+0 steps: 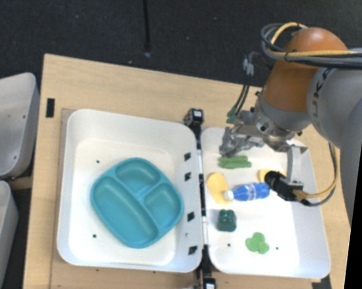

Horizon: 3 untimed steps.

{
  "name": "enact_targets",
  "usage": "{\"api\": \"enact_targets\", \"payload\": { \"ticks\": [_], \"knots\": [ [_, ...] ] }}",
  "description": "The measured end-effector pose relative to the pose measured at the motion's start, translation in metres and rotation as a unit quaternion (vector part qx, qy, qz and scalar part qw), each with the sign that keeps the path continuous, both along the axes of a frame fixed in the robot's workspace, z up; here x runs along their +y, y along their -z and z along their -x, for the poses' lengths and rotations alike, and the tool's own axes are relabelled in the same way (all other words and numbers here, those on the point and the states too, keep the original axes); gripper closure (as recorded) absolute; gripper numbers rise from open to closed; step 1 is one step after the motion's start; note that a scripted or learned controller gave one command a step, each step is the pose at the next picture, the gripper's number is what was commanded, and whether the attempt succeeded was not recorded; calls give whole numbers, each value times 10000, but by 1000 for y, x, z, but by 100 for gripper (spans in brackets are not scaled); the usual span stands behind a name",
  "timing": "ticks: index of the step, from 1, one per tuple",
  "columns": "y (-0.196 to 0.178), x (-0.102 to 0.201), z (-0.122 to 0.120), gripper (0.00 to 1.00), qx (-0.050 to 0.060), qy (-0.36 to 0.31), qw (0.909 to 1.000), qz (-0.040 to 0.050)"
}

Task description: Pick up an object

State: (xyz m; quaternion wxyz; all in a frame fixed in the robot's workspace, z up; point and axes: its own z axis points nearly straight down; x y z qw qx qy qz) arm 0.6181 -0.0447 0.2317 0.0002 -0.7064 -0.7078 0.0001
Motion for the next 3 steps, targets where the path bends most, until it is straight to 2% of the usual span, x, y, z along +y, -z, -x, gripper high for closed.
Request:
{"api": "enact_targets", "payload": {
  "ticks": [1,2,3],
  "knots": [
    [-11,43,21,100,2,-3,10000,-2],
    [-6,97,40,100,1,4,10000,7],
    [-7,98,40,0,-4,7,10000,0]
  ]
}}
